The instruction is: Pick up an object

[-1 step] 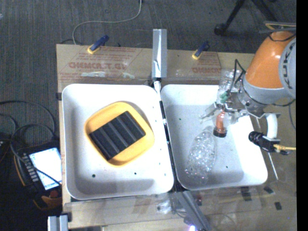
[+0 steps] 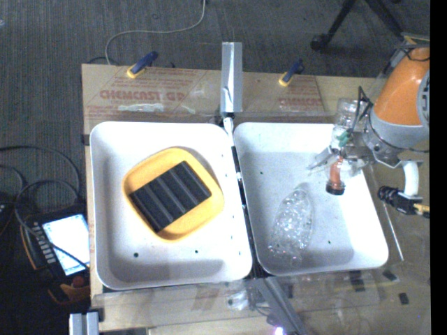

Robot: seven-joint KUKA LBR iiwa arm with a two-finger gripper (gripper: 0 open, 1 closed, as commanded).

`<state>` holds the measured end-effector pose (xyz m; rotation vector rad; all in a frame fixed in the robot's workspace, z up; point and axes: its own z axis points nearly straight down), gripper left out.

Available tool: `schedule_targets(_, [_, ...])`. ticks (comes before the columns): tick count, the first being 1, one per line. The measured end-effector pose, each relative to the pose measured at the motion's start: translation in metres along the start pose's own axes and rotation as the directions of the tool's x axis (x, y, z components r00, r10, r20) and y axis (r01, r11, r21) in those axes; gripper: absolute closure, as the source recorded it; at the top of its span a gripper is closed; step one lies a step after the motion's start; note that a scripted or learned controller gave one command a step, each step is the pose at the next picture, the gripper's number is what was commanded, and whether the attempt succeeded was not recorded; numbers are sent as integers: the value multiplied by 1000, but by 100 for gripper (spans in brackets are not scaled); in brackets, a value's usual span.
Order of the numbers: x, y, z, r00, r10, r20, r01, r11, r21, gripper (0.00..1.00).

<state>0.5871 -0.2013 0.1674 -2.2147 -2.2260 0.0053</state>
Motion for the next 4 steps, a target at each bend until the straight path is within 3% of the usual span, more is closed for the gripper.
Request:
schedule_targets(1, [0, 0, 0, 1000, 0, 0, 0, 1000, 0, 0])
schedule_targets(2, [-9, 25, 70, 998, -55, -10, 55, 998, -12, 0])
schedule_targets(3, [-7, 25, 63, 998, -57, -13, 57, 998, -8, 100])
schedule_targets(4, [52, 61, -2, 998, -58, 0, 58, 998, -2, 100])
